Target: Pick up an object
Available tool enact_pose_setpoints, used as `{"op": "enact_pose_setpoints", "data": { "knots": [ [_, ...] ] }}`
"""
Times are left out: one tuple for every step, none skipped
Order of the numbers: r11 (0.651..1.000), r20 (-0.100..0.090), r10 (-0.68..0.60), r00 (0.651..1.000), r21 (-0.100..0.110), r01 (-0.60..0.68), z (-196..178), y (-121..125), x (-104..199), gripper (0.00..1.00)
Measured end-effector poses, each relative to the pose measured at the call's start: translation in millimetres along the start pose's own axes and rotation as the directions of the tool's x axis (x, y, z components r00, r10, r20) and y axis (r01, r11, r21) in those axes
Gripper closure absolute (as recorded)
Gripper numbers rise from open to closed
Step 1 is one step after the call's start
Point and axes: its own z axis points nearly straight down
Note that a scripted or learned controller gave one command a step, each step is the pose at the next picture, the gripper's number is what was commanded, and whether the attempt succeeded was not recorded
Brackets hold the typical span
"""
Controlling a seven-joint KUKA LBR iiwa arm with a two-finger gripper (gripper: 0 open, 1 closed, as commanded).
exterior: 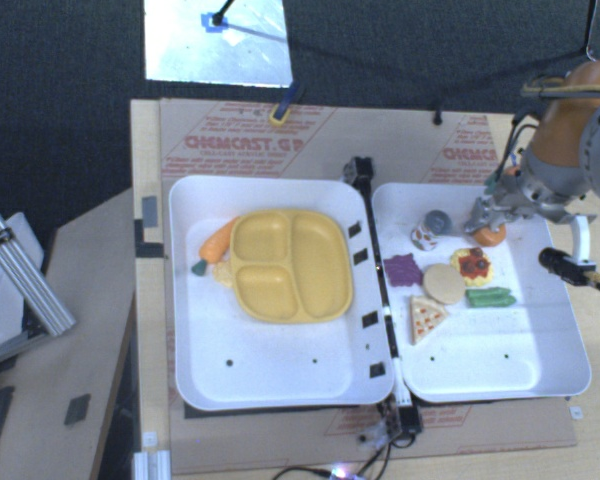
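Orange toy under the gripper at the far side of the right bin: the arm looks poised at the reach-and-grasp step.

Grey gripper (487, 220) hangs low over the right bin (540, 368), its tip right at a small orange piece (491, 235) that peeks out just below it; whether they touch, or whether it is clamped or released, I cannot tell from this angle. Next move, as I judge it, calls for a firm close and a straight lift. Just near of the tip lie a red-and-yellow piece (472, 264), a tan disc (443, 284) and a green pod (490, 297). Left of it sits a small grey cup (437, 221).
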Motion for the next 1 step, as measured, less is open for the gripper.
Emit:
{"op": "enact_pose_setpoints", "data": {
  "knots": [
    [1.000, 0.002, 0.003, 1.000, -0.014, -0.003, -44.7, 2.5, 0.6, 1.00]
  ]
}}
